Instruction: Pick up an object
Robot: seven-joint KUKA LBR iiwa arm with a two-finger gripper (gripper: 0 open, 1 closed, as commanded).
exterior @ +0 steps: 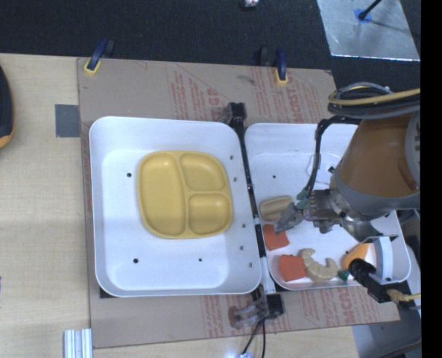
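You see two shallow white bins side by side on a cardboard sheet. The left white bin (105, 200) holds one yellow plastic divided plate (185, 193), lying flat near the bin's middle, well apart from every wall.

The right white bin (280, 140) is crowded at its near end. A tan rounded oblong object (273, 203) lies close to the bin's left wall, its long axis running roughly left to right. Just nearer than it sits a small orange-red block (276, 239). Nearer again, against the near wall, lie a larger orange-red block (290, 267) and, touching its right side, a beige curved piece (319, 267) whose arc opens toward the far side. An orange-and-white object (370, 253) rests at the near right corner.

The grey arm with its orange band (381, 162) covers the right half of this bin. The two-finger gripper (288, 216) points left, its tip just beside the tan object and above the small block. You cannot tell whether the fingers are parted or closed. The far half of the right bin is open floor.
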